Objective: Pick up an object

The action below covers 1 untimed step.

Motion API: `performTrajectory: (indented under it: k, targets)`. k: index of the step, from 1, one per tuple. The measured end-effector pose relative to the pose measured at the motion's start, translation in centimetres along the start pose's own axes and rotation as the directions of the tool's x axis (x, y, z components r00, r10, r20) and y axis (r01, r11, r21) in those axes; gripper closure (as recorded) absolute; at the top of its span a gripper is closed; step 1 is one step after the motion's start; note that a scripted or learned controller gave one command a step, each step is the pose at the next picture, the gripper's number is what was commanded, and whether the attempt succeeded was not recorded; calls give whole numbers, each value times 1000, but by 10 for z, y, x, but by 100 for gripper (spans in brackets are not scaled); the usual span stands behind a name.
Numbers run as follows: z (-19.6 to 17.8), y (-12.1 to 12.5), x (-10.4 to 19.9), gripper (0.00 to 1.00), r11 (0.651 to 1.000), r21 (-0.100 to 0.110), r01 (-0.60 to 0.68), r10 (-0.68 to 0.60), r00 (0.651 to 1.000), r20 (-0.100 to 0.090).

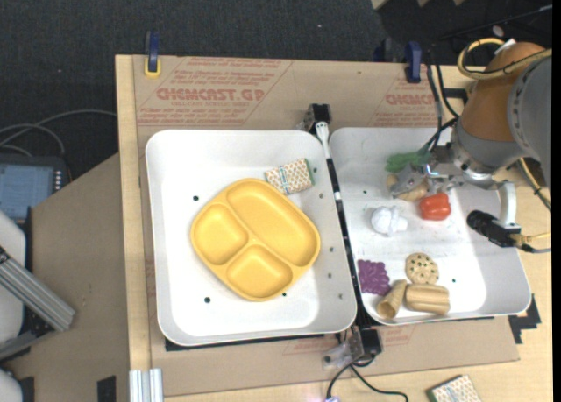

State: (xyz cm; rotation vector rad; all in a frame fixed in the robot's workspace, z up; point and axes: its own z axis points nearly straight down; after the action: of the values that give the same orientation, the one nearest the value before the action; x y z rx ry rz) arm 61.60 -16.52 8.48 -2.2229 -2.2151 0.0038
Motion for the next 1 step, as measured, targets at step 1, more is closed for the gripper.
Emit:
performTrajectory:
  k: [1]
  targets:
    - [0, 50, 38, 0, 1000, 6, 4, -4, 1000, 3]
